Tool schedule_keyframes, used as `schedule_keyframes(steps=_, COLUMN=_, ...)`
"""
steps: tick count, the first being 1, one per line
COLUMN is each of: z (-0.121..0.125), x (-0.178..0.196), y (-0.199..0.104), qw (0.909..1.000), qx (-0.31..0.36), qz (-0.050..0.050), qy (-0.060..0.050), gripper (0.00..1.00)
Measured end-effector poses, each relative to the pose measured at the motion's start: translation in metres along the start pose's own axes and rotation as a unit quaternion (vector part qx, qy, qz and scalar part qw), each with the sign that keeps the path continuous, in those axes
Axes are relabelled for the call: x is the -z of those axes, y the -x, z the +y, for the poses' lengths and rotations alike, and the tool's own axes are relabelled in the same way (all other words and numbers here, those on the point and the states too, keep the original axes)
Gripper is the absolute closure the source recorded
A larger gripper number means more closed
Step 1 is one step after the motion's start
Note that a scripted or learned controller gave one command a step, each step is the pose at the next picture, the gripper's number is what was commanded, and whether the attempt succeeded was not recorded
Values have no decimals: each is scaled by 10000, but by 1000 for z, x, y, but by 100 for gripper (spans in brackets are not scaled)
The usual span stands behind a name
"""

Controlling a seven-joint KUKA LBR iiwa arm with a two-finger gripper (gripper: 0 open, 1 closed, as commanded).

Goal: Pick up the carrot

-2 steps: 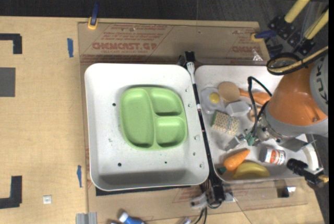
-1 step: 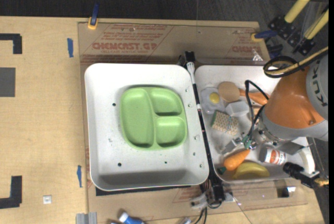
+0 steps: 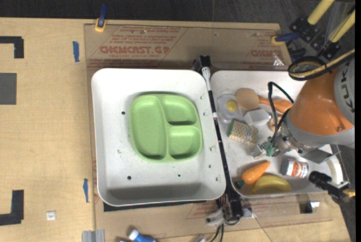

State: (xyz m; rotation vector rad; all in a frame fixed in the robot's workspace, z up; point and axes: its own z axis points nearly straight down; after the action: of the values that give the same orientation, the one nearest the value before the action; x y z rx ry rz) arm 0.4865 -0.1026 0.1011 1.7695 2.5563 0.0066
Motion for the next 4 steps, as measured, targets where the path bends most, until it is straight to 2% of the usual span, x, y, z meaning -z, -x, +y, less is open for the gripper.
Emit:
schedule_keyframes(steps=1, z=0, x=-1, y=0, qw=10000, qx=-2, qz=5, qy=-6, gripper=0)
schedule_keyframes(steps=2, z=-2, x=-12, y=-5, qw=9986, qx=-513, qz=78, qy=-52, gripper=0)
schedule_keyframes(steps=3, z=-2, x=-12, y=-6, qw=9982, qx=-595, qz=72, qy=-50, gripper=0)
schedule_keyframes(steps=4, z=1, x=-12, y=-6, qw=9937, qx=-1115, qz=76, qy=-26, gripper=0)
